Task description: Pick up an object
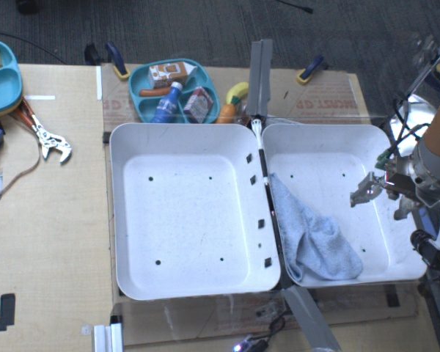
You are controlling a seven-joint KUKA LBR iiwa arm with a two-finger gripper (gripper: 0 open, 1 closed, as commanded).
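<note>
From my seat I see the metal two-finger gripper [368,190] reaching in from the right over the right-hand shallow white plastic bin [330,141]. Its fingers look parted a little, with bare bin floor showing between and beneath them; I see nothing pinched there. Whether the tips touch the floor I cannot tell.

The one thing in that bin is a crumpled light-blue cloth towel [312,237], lying along the bin's left wall and spreading toward its near edge. The gripper sits near the towel's upper right but apart from it.

The left-hand white bin [132,145] sits just beside, sharing the middle divider. Beyond the bins rests a teal plastic compartment tray [141,86] with small items in it, and a silver adjustable wrench [51,144] lies on the wooden bench [44,240] to the left.
</note>
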